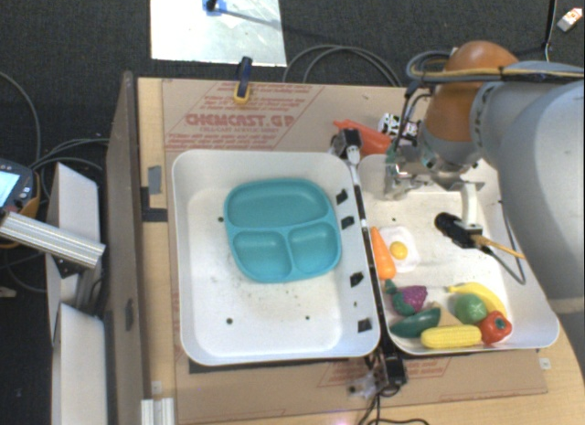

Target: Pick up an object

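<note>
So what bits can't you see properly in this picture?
All in the camera view:
1. The claw: the grey arm covers much of it, so what it touches is unclear.
2. The right bin: its far right side is hidden under the arm.
3. The banana: partly behind the green pepper.
4. The purple toy: too small to name.

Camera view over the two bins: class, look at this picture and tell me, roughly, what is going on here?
A grey robot arm reaches in from the right, with its gripper low over the far end of the right bin. Toy food lies nearer the front of that bin: a carrot, a fried egg, a corn cob and a banana, among others. The left bin holds a teal divided tray. Nothing is visibly lifted yet.
</note>
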{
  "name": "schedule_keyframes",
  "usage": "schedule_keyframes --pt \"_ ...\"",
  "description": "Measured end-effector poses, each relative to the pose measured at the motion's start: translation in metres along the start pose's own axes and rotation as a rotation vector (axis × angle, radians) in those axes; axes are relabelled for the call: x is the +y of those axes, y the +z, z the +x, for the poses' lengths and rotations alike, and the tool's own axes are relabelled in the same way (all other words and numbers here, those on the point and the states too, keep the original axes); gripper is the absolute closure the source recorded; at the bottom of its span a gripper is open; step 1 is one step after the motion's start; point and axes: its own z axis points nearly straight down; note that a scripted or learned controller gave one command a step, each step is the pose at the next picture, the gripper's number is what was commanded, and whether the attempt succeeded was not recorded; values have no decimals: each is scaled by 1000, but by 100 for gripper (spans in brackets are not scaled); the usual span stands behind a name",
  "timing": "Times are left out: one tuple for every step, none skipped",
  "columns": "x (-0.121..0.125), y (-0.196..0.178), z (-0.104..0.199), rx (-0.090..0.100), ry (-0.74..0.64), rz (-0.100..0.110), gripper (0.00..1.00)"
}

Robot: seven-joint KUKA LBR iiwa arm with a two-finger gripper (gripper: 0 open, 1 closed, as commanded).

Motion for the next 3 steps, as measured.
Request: schedule_keyframes --pt "-23 -100 -72 -2 8 -3 100" --pt "-2 -19 -11 0 0 -3 100" --pt "-35 -72 -75 0 6 0 100"
